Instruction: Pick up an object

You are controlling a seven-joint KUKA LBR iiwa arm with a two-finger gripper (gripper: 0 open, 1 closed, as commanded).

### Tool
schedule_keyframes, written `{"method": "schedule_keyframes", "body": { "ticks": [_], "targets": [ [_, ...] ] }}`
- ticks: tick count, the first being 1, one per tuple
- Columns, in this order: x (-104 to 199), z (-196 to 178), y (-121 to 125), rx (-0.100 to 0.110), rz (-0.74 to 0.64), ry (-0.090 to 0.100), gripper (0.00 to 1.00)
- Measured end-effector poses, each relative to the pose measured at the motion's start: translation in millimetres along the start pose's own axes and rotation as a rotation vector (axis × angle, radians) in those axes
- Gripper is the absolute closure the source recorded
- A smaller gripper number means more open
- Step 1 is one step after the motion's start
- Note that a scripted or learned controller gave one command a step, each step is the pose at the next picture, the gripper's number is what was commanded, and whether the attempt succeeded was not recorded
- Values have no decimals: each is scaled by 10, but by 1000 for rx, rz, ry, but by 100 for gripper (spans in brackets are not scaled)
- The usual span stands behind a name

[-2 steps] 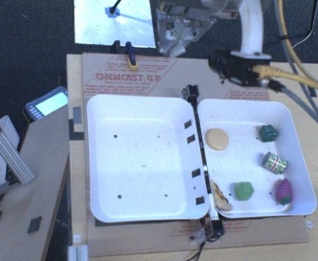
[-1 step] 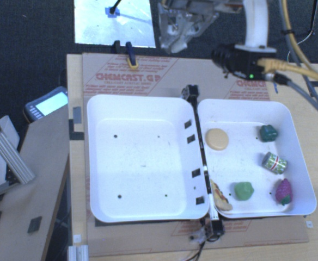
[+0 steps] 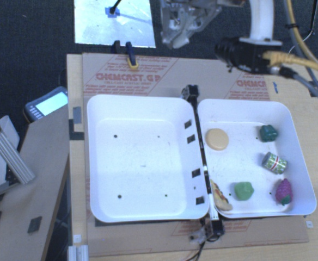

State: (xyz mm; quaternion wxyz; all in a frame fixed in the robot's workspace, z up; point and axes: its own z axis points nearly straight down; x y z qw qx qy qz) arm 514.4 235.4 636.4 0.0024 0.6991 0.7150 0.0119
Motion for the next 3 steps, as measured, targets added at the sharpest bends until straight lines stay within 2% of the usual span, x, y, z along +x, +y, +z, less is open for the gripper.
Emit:
{"method": "schedule_keyframes", "body": {
  "ticks": [3],
  "targets": [
    [2, -336, 7, -6, -5, 3, 100]
  ]
}}
